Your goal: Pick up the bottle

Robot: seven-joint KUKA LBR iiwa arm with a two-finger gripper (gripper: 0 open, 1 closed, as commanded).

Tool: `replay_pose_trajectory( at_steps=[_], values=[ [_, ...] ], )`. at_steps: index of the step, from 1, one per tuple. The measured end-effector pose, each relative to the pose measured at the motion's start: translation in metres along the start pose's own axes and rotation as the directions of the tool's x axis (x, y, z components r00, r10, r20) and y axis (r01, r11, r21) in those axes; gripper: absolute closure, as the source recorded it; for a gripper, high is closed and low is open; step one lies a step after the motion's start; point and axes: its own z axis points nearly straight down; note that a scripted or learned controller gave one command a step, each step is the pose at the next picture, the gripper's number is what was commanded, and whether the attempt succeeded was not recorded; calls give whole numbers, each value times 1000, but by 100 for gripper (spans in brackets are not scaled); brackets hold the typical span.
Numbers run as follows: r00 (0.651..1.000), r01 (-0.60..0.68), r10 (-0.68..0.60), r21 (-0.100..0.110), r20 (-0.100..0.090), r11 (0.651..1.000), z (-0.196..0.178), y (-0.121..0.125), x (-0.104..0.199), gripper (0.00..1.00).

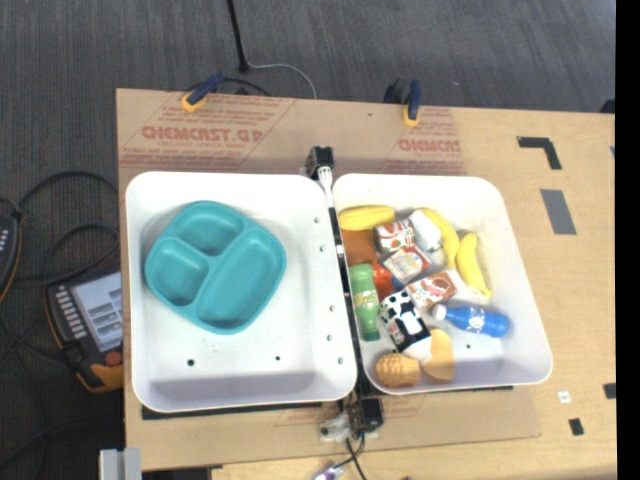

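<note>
A: The blue bottle (477, 319) is seen lying on its side in the right bin (520, 268), near the front right, just beside a banana (473, 264).

B: Light, stiff and slick, it is judged. The long axis runs left-right, white cap left; mid-body is favoured. The gripper's state cannot be told.

Red print reading "CHEMCAST GP" stands on the brown board (330, 128) near its far left corner; a second red print of similar lettering lies near the far edge, too partial to confirm. Carton labels in the right bin (515, 258) are illegible
</note>
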Motion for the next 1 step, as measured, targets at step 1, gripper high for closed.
replay_pose_trajectory(
  at_steps=[1],
  values=[
    [1000, 0, 0, -2, 4, 1000, -10, 1, 0, 100]
  ],
)
